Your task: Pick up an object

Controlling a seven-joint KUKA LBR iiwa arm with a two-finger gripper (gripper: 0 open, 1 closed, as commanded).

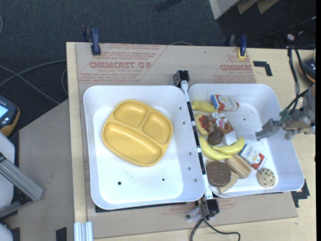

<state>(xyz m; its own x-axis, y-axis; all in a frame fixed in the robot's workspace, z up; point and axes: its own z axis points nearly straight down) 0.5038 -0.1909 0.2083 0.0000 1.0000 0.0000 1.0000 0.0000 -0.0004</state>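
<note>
A yellow three-compartment plastic plate point(137, 131) is sat in the left white bin point(95, 149); toy food is piled centre-right. The gripper point(265, 130) is seen low at the right, claw state can't be told.

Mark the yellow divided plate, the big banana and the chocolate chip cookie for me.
yellow divided plate point(131, 143): camera view, floor of its long front compartment.
big banana point(222, 151): camera view, middle of its curved body.
chocolate chip cookie point(266, 177): camera view, centre of its top face.
</note>
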